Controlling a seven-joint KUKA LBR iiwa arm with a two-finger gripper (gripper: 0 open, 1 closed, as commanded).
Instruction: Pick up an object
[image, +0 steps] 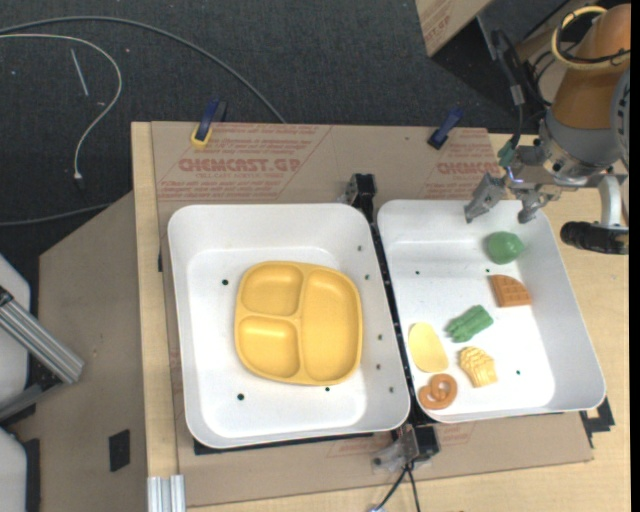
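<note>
Dark speckled carpet floor (300, 60), white cable (100, 100) looping across at upper left. Cardboard sheet (300, 160) over wooden bench (90, 350), blue clamps (208, 120) along far edge. Cardboard box (450, 22) at top.

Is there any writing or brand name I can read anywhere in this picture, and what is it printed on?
"CHEMCAST GP": red print on the brown board under the white bins, upper left; the letters are soft, so the reading is likely, not certain.
A second red print on the same board, upper right by the blue clamp: too blurred and partly hidden to read.
The cardboard box at the top edge: marks too small to read.
</note>
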